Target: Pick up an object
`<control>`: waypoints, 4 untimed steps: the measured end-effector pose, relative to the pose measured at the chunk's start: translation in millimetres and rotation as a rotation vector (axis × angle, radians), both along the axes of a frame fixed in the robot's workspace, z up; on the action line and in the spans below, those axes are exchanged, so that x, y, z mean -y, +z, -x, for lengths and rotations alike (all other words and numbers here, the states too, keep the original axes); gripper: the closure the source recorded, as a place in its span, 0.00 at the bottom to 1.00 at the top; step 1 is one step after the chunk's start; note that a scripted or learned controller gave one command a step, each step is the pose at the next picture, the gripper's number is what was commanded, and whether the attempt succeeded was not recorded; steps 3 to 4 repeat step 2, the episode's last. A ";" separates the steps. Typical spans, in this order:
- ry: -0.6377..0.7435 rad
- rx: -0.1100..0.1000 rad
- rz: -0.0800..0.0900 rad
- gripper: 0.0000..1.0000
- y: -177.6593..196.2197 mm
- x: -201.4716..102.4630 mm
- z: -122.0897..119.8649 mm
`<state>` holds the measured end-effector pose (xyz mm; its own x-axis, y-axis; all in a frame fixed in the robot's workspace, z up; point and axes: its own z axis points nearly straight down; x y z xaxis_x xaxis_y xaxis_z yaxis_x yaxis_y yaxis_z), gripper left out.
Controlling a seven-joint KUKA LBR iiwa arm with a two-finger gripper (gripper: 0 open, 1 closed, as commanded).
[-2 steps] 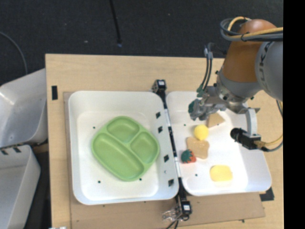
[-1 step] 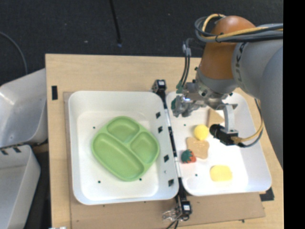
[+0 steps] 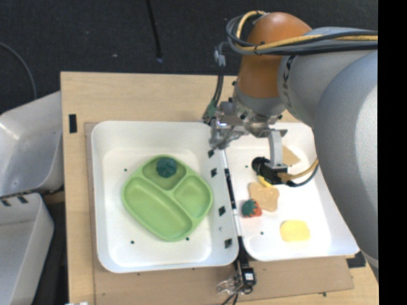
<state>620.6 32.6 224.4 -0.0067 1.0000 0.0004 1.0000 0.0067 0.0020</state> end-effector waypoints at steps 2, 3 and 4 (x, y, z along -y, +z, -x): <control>-0.004 -0.002 0.001 0.00 7.1 -37.5 -14.0; -0.004 -0.002 0.001 0.00 7.1 -37.5 -14.0; -0.004 -0.002 0.001 0.00 7.1 -37.5 -14.0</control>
